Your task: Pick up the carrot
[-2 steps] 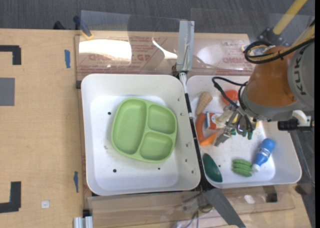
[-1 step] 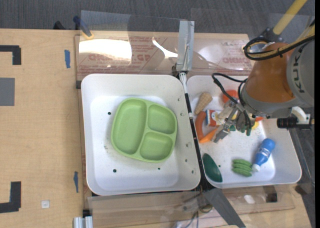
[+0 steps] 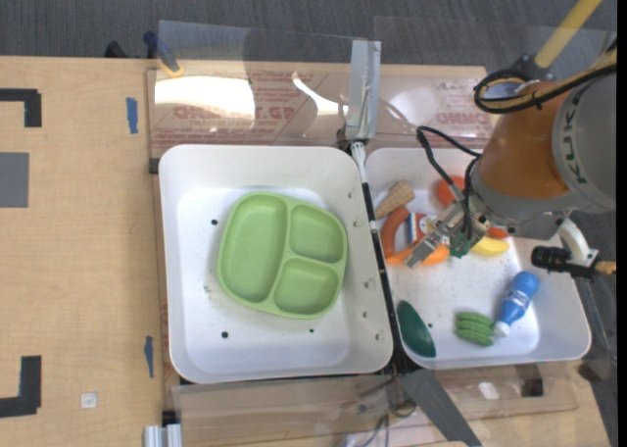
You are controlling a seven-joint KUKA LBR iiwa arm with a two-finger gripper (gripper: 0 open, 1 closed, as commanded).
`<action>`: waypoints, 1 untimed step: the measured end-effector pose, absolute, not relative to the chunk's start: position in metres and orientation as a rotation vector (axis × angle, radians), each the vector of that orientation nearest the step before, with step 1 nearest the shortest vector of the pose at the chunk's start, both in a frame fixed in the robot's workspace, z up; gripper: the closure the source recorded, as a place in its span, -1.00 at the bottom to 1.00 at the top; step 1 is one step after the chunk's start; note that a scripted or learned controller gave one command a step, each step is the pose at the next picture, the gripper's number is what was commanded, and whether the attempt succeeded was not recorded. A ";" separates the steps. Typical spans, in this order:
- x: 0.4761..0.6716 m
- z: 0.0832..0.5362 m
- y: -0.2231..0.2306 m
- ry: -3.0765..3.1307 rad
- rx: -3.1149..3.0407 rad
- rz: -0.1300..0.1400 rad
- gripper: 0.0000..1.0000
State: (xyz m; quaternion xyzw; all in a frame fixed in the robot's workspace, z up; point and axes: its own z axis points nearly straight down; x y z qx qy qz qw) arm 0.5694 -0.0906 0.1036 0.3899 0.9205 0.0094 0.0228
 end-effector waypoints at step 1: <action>0.573 0.117 -0.095 2.837 1.204 0.024 1.00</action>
